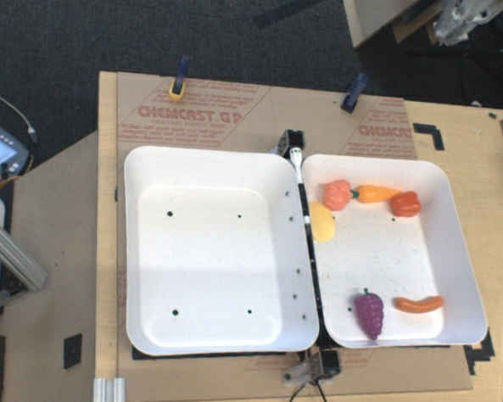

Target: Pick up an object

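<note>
Glossy plastic toy grapes [368, 313] and carrot [378, 194] in smooth right bin [461, 251]

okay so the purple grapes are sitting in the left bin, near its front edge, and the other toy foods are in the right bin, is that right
Not quite. The camera view shows the purple grapes in the right bin, near its front edge, along with the other toy foods.

Even, bright overhead light. The left bin [206, 253] glares near white at its far half, with a soft grey shadow across its near half. Edges look slightly soft; the bench's [240, 110] far corners and the floor beyond fall dim.
</note>
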Robot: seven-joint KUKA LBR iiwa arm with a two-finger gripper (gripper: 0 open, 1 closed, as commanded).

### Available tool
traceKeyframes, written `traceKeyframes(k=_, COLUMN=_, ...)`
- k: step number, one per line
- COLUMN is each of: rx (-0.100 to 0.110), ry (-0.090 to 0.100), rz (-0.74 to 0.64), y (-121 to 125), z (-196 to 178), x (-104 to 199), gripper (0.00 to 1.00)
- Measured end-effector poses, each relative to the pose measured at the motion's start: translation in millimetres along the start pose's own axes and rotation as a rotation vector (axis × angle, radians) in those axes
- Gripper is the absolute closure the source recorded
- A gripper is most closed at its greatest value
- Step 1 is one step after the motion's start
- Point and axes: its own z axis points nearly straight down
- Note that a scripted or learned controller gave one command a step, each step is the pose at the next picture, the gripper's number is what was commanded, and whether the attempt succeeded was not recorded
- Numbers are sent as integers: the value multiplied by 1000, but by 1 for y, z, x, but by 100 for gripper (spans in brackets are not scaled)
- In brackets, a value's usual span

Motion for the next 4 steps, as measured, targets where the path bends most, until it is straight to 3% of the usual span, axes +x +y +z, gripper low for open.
traceKeyframes(k=4, rx=0, ry=0, rz=1, y=0, z=0, x=4, gripper=100)
